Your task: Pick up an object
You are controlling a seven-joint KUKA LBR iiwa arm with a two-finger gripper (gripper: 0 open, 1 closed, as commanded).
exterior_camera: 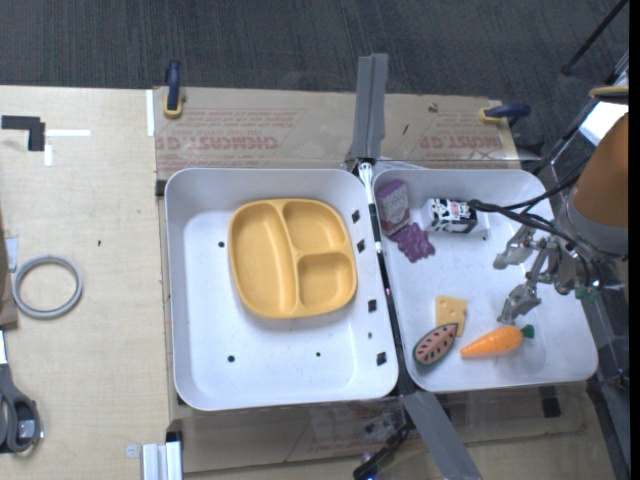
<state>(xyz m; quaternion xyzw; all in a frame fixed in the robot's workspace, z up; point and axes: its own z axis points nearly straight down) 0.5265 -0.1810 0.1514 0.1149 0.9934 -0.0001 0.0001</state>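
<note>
The right bin (560, 368) holds an orange toy carrot (490, 343) near its front. Left of the carrot lie a watermelon slice (435, 345) and a yellow cheese wedge (450, 311). Toward the back are a purple carton (393, 202), purple grapes (412, 241) and a black-and-white cow-patterned carton (452, 215). My gripper (512, 282) hangs over the right side of this bin, just above and behind the carrot's green end. It is open, with nothing between its fingers.
The left bin (190, 368) holds a yellow divided plate (292, 258). On the bench at far left lie a grey tape roll (45, 286) and scissors (15, 420). Clamps (173, 88) sit at the cardboard's back edge.
</note>
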